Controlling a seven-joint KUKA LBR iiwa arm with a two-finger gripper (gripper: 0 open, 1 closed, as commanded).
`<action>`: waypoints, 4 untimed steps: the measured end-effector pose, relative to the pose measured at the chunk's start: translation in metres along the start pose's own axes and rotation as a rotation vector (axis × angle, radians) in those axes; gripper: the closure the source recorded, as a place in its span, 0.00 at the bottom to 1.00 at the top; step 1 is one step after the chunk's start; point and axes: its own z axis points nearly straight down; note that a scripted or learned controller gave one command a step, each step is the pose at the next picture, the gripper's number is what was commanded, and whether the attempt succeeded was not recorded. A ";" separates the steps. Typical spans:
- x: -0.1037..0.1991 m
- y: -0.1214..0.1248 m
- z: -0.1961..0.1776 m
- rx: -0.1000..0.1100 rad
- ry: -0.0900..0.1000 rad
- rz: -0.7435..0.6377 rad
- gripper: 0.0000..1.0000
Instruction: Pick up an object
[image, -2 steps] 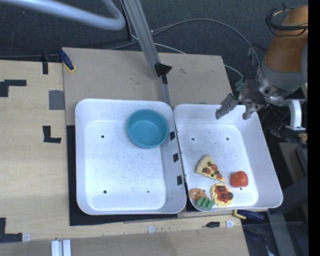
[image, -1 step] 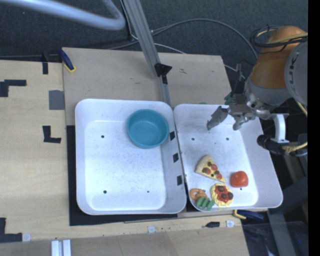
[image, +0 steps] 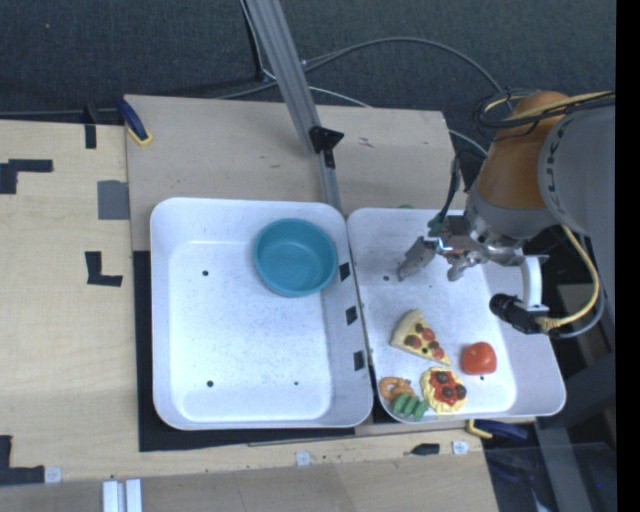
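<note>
Over the upper part of the right bin (image: 530, 405) my gripper (image: 432, 268) hovers open, nothing between its fingers. One finger (image: 410, 266) points down and left, the other is shorter and nearer the wrist. Below the gripper a toy pizza slice (image: 418, 337) lies on the bin floor, apart from the fingers. A red tomato (image: 479, 357) sits to its right. Along the front rim are a small round pizza (image: 444, 389), a pretzel (image: 394, 386) and a green piece (image: 407, 405). A blue bowl (image: 295, 257) rests in the left bin (image: 200, 390), near its top.
A grey metal pole (image: 300, 95) slants down from the top to the divide between the bins. The arm's orange band (image: 515, 165) and cables fill the right side. Black clips (image: 351, 315) mark the shared rim.
</note>
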 end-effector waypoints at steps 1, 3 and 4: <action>0.002 -0.006 0.063 0.000 0.000 0.000 0.00; 0.006 0.003 0.004 -0.009 -0.001 0.000 1.00; 0.014 0.001 -0.054 -0.010 -0.001 0.000 1.00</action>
